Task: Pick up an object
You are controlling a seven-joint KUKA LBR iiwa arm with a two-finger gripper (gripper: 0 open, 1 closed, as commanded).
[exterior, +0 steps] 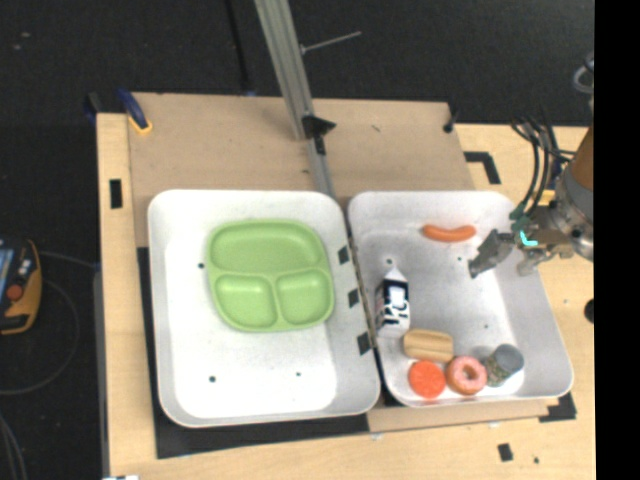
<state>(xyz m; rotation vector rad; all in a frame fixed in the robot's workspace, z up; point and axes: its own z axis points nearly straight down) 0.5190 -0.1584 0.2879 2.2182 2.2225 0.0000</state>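
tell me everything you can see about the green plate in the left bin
The green plate is a light green divided tray, plastic by its look, with rounded corners and a raised rim. It has three compartments: one wide section across the far side and two smaller ones side by side on the near side. It lies flat, right way up, in the upper middle of the left bin, holding nothing. Only the bin floor touches it.

The flat, light tan wooden bench point(260, 143) carries two shallow white plastic bins set side by side, their inner edges touching. The left white bin point(180, 368) and the right white bin point(540, 318) both rest on a black mat (visible as a dark strip along their near edges) point(260, 433). A grey metal post point(285, 58) stands at the bench's far side.
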